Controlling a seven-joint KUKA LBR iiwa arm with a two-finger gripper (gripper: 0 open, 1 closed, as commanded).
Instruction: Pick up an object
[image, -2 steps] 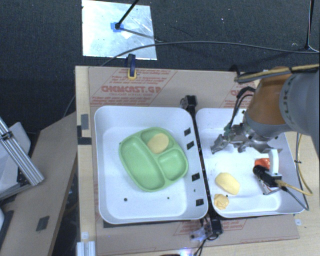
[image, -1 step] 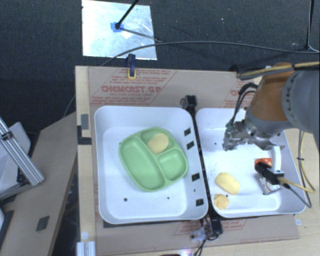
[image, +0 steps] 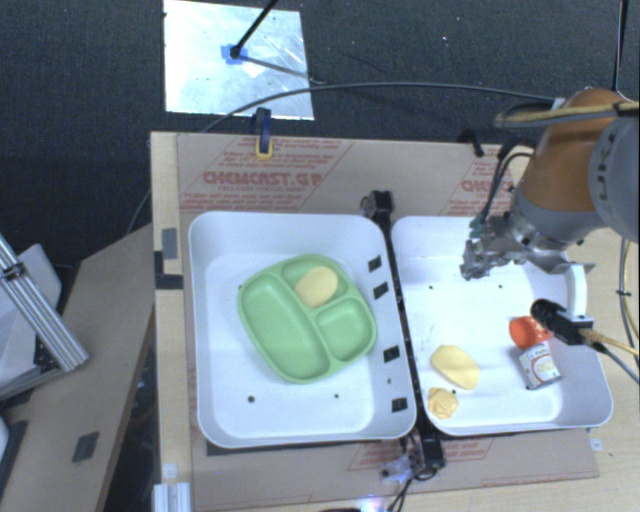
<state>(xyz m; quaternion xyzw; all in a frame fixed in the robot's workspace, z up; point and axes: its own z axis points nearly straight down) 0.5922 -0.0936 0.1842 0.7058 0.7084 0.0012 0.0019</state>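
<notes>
My gripper (image: 476, 262) hangs over the back part of the right bin (image: 450, 235), above bare bin floor. A yellow lemon-shaped object (image: 455, 366) lies toward the front of that bin, with a smaller yellow piece (image: 441, 402) by the front rim. An orange-red object (image: 524, 331) and a small white bottle with a red label (image: 541, 366) lie at the bin's right side. All of these sit well forward of the gripper, apart from it.
The left bin (image: 225, 250) holds a green divided tray (image: 285, 335) with a pale yellow object (image: 317, 286) in its back compartment. A black divider (image: 392, 300) runs between the bins. Cables trail behind the bench.
</notes>
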